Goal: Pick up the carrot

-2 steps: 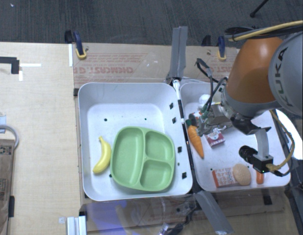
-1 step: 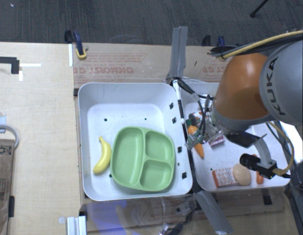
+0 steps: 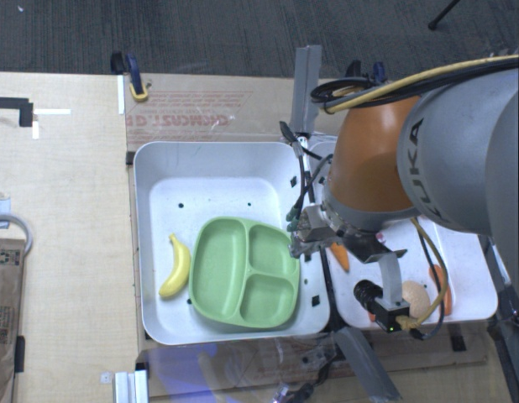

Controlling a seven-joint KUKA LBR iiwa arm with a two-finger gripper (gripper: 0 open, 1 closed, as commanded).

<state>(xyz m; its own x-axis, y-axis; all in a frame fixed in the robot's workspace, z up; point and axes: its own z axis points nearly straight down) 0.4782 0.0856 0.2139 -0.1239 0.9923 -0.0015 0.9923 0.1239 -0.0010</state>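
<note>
A small orange carrot shows in the right bin, near its left wall, poking out from under the wrist. The gripper hangs low over the wall between the two bins, just up and left of the carrot. The arm's grey and orange body hides most of the right bin and part of the carrot. I cannot tell whether the gripper touches the carrot.
In the left bin lie a green divided plate and, left of it, a yellow banana. In the right bin, a tan round object and a thin orange piece sit near the front right.
</note>
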